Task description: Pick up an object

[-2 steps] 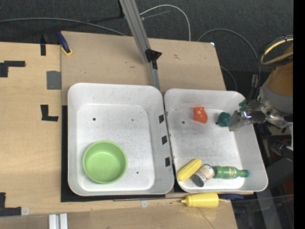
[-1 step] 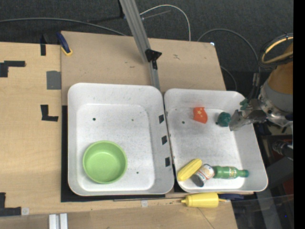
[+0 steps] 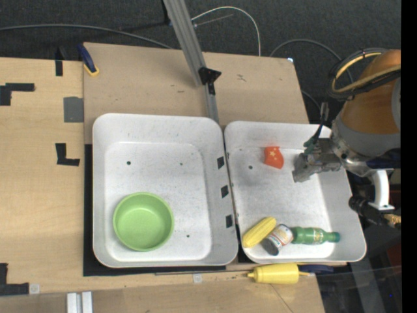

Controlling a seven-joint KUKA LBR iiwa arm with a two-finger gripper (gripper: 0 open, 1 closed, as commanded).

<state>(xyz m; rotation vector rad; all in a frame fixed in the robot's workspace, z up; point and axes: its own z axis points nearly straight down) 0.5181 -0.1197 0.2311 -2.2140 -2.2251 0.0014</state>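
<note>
In the right bin [image 3: 293, 237] a small red object [image 3: 273, 157] lies near the far side. A yellow corn cob [image 3: 258, 231], a small can [image 3: 279, 238] and a green bottle [image 3: 314, 236] lie side by side along the near wall. My gripper [image 3: 305, 169] hangs over the right part of this bin, a short way right of the red object and apart from it. Nothing shows between its fingers.
The left bin [image 3: 156, 142] holds a green bowl [image 3: 143, 222] in its near left corner. A yellow bottle [image 3: 276, 274] lies on the bench just outside the right bin's near wall. A grey pole [image 3: 186, 31] slants in from the top to the bins' far edge.
</note>
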